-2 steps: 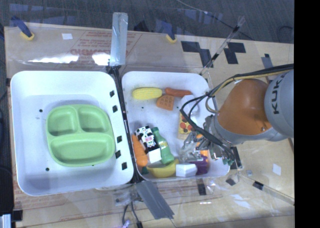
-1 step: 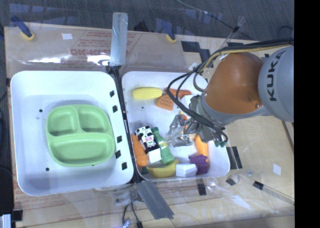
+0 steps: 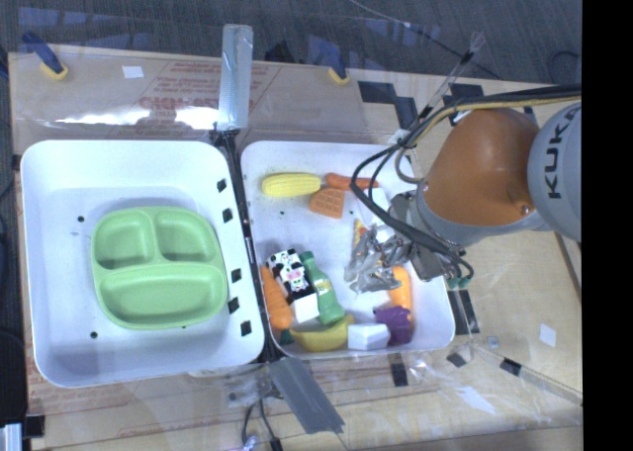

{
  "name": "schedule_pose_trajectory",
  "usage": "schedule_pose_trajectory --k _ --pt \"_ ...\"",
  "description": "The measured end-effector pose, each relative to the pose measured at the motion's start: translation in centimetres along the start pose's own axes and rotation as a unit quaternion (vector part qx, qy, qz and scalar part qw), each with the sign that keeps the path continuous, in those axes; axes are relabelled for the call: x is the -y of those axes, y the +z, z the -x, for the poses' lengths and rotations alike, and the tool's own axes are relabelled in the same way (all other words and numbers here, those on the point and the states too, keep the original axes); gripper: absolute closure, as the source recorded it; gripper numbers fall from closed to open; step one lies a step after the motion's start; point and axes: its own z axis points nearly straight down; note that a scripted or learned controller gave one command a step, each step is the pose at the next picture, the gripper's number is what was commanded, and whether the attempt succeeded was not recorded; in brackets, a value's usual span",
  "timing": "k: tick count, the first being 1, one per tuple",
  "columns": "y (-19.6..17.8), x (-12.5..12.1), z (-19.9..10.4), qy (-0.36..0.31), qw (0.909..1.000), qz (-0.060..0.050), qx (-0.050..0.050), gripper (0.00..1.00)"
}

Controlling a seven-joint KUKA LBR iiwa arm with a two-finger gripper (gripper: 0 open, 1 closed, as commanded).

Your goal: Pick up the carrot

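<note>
Since the view slants down from above, nearest is the front lip of the bench [image 3: 514, 370], then the right bin [image 3: 435, 335]. Along its near wall lie a yellow banana [image 3: 318, 337], a white block [image 3: 368, 337] and a purple toy [image 3: 395, 320], close together.

Just behind them, against the bin's left wall, lies the carrot [image 3: 277, 299]: a long orange tapered piece, lying flat, thick end toward the near wall. That is my best read. Beside it are a cow-patterned block [image 3: 289, 270] and a green bottle [image 3: 322, 299], packed tight against its right side.

The tool [image 3: 374, 261] hangs low over the bin's middle right, well apart from that carrot. It sits just beside a second orange piece [image 3: 401, 288], which could also be a carrot; too hidden to say. Cannot tell if the tool is open or closed, nor whether anything is in it; cables and glare blur it.

Further back are an orange wedge [image 3: 328, 204], a corn cob [image 3: 290, 185] and a red-orange stick [image 3: 348, 182] near the far wall. The left bin [image 3: 40, 241] carries a green divided plate [image 3: 156, 266].

Handling, as a judgement: likely a light, stiff plastic toy, smooth and rounded, so it may roll or slip out. Take it across the thick middle, crosswise to its length. The wall and crowding neighbours leave little clearance; a collision or grabbing the bottle is the risk.
</note>
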Motion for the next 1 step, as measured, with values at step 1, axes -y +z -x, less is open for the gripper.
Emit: schedule_pose_trajectory --k 1 --pt "5.53 4.85 3.74 0.041 0.9991 0.0 0.002 1.0"
